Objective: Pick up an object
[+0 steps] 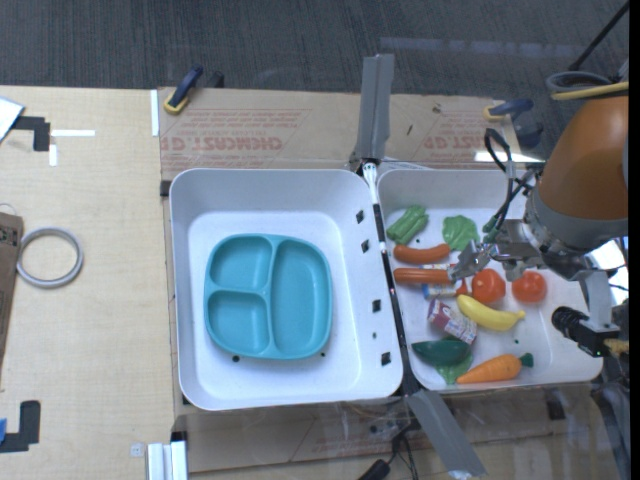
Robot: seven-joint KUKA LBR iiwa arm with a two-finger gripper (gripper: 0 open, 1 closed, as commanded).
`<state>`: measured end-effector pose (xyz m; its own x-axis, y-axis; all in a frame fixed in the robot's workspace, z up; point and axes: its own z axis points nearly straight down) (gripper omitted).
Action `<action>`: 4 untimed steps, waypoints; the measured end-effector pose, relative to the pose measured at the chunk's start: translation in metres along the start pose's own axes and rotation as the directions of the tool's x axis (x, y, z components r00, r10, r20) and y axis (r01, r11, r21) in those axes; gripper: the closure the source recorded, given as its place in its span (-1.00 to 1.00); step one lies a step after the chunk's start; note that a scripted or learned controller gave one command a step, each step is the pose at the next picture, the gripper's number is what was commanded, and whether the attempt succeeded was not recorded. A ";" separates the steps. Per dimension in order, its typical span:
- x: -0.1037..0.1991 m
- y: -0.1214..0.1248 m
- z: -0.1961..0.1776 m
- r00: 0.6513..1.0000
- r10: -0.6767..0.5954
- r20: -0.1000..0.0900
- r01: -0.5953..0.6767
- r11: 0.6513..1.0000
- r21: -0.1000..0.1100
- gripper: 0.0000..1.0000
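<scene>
Two white bins side by side on the bench: in the left bin (190, 268), a blue plate (268, 296) with three parts; in the right bin (575, 366), a pile of toy food. Over the right bin, the gripper (472, 261), reaching in from the right, its tips low by a red tomato (487, 286) and two orange sausages (421, 253), maybe touching them, too small and dark to tell if open, shut or holding anything. Close by, a yellow banana (489, 314), a second tomato (529, 287), a carrot (491, 370) and green veggies (407, 224).
</scene>
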<state>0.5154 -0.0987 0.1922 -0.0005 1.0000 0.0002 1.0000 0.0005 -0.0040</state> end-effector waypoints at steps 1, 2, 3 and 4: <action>-0.022 0.020 0.101 0.972 -0.235 0.000 0.235 0.972 -0.002 -1.00; -0.051 0.096 0.099 0.844 -0.536 0.005 0.536 0.844 -0.006 -1.00; -0.120 0.066 0.099 0.920 -0.391 0.003 0.391 0.920 -0.005 -1.00; -0.121 0.066 0.089 0.921 -0.389 0.005 0.389 0.921 -0.008 1.00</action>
<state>0.5815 -0.2193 0.1028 -0.3893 0.9211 -0.0034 0.9211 0.3894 0.0046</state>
